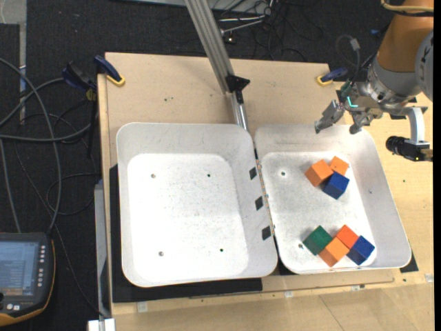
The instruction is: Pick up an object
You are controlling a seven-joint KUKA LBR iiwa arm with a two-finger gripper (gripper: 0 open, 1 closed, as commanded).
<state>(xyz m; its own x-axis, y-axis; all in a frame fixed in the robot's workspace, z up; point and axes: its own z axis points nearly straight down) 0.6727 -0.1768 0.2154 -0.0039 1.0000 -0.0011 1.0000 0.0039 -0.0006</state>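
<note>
Left bin point(138, 185): I see it bare white on the tabletop point(172, 88).
Right bin point(289, 254): I count seven blocks, all cubes, no long axis.
Lower cluster: green block point(318, 240), orange blocks point(335, 251) point(346, 236), blue block point(360, 249), touching.
Upper cluster: orange blocks point(318, 173) point(338, 164), blue block point(336, 184), touching.
Writing: none I can read.
Pincer point(342, 119): fingers spread wide, holding nothing, above the right bin's far edge.
</note>
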